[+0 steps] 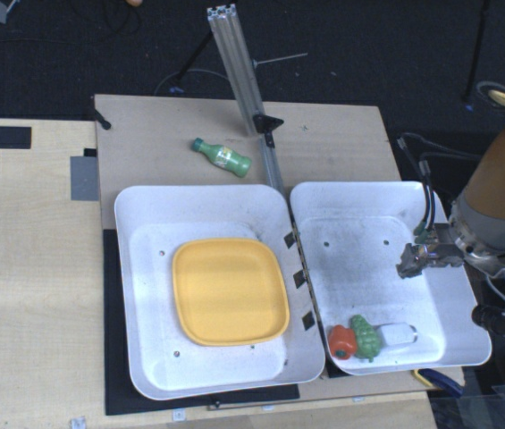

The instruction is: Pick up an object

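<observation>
In the right bin (pixel 359 239), near its front edge, lie a red round object (pixel 341 341), a green knobbly object (pixel 366 338) touching it, and a small white object (pixel 397 334) beside them. A square yellow plate (pixel 230 290) lies flat in the left bin (pixel 145 231). My gripper (pixel 410 266) hangs over the right side of the right bin, above and well behind the three small objects, with nothing seen in it.
A green bottle (pixel 223 156) lies on its side on the bench behind the left bin. A slanted metal rail (pixel 243 61) rises behind the divide between the bins. Black clips (pixel 298 277) sit along that divide.
</observation>
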You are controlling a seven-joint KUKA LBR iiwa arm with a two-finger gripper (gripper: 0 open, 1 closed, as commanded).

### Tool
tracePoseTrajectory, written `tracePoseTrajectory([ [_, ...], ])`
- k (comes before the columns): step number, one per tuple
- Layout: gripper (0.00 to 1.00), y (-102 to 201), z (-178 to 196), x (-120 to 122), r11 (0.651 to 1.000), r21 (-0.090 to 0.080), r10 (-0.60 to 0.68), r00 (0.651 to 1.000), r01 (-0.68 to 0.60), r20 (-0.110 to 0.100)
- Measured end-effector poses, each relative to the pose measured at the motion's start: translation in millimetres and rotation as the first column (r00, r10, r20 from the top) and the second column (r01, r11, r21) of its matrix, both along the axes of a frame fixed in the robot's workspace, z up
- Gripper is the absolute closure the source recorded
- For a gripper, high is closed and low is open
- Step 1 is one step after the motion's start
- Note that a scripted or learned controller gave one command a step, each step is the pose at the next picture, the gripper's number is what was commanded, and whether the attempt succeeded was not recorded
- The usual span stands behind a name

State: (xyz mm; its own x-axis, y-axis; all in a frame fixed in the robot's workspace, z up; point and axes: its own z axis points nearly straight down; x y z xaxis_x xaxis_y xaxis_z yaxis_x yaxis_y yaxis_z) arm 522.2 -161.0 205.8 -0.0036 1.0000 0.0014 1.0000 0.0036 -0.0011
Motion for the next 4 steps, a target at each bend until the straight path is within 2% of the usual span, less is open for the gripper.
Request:
tracePoseTrajectory([
  [1, 1.0, 44.9, 3.6, -6.9, 1.0, -0.001, -0.001, 1.0, 0.001, 0.001],
  [3, 1.0, 142.5, 15.7, 10.1, 1.0, -0.001, 0.0, 1.0, 0.0, 0.0],
  [4, 1.0, 196.0, 16.6, -3.5, 1.0, 0.0, 0.0, 1.0, 0.0, 0.0],
])
